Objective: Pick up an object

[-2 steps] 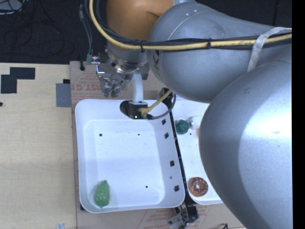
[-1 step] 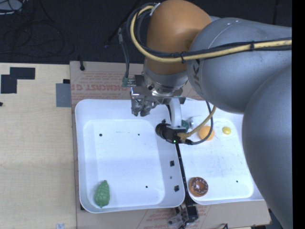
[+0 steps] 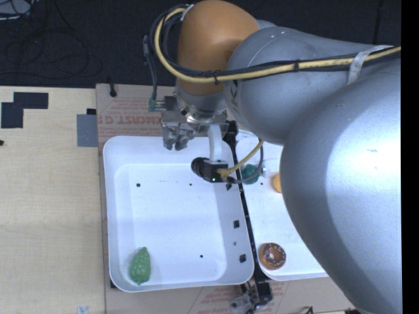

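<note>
While the gripper (image 3: 175, 140) hangs over the shallow white left bin (image 3: 121, 195), grip unclear, bumpy green object (image 3: 140, 265) in its near corner, brown ringed doughnut (image 3: 272, 256) in right bin (image 3: 298, 270).

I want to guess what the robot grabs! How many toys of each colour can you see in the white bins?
Green: 1, the bumpy green toy in the left bin
Brown: 1, the doughnut in the right bin
Orange: 1, the orange thing peeking out beside the arm
Teal: 1, the teal thing partly hidden near the divider
Total: 4
</note>
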